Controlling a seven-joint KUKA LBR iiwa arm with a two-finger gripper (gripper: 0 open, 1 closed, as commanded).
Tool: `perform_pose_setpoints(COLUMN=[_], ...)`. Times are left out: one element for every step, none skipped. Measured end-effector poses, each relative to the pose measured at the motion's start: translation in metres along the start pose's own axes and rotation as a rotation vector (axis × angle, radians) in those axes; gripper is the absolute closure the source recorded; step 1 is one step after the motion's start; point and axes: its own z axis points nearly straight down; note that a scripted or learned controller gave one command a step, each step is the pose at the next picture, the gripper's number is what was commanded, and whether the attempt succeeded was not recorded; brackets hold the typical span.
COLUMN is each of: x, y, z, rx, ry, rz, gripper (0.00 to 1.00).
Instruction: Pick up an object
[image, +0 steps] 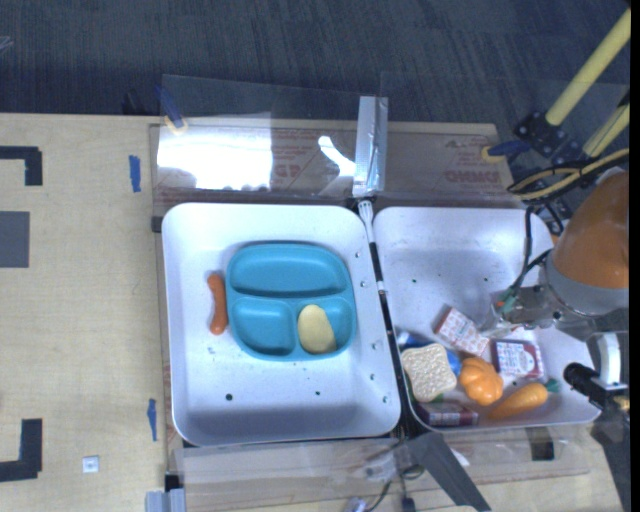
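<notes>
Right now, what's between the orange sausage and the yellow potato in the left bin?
In the camera view, the blue tray's left part: the sausage lies on the bin floor beside the tray, and the potato sits in its lower right compartment.

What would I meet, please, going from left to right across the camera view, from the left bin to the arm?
Orange sausage-shaped toy → blue divided tray → yellow potato-like piece in the tray's lower right compartment → cracker-like square → small orange pumpkin-like toy → carrot → orange-banded arm.
</notes>
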Motion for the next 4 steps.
perform_pose_setpoints(x=[0.044, 0.043, 0.059, 0.059], y=[0.026, 0.025, -0.012, -0.012], z=[-0.073, -0.072, 0.009, 0.001], rx=[0.022, 0.025, 0.023, 0.025], ry=[-0.002, -0.003, -0.002, -0.003], rz=[0.185, 0.186, 0.190, 0.191], gripper=[1.00, 0.00, 0.00, 1.00])
